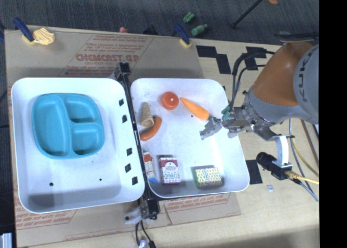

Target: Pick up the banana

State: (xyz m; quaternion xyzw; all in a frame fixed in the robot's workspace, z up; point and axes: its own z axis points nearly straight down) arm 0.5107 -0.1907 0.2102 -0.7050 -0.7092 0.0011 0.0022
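My gripper (209, 128) hangs over the right part of the right bin (234, 155), just right of an orange carrot (195, 108), and I see nothing held in it. Along the bin's left wall lies a tan tapered piece (145, 113), possibly the banana, though I cannot tell. An orange-red sausage-shaped piece (152, 128) lies just below it. Both sit well to the left of the gripper.
The right bin also holds a red-orange ball (169, 100), a red box (169, 169), a green patterned box (207, 176) and a small item by the divider (147, 164). A blue compartment tray (68, 124) sits in the left bin (32, 187).
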